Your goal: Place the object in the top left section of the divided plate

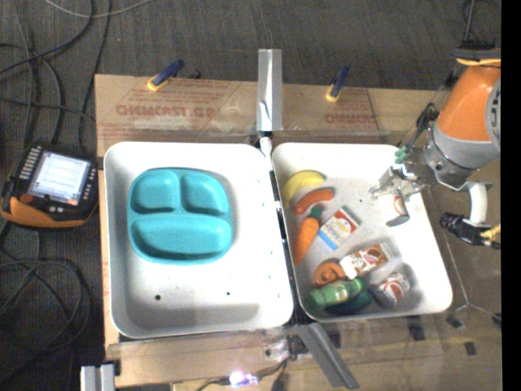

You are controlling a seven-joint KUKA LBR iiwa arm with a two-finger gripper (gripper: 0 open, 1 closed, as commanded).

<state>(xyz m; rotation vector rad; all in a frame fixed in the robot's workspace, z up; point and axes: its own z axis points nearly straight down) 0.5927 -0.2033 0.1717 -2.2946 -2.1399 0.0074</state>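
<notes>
Presently: divided plate (pixel 181 216) turquoise, three sections (left bin) | fingers (pixel 396 191) state: cannot tell

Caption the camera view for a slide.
Gripper hovers over the right bin of toy food; the blue divided plate sits in the left bin.

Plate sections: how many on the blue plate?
3. The blue plate sits in the left bin. Two small sections lie along its far side, left and right; one long section spans the near side.
</notes>
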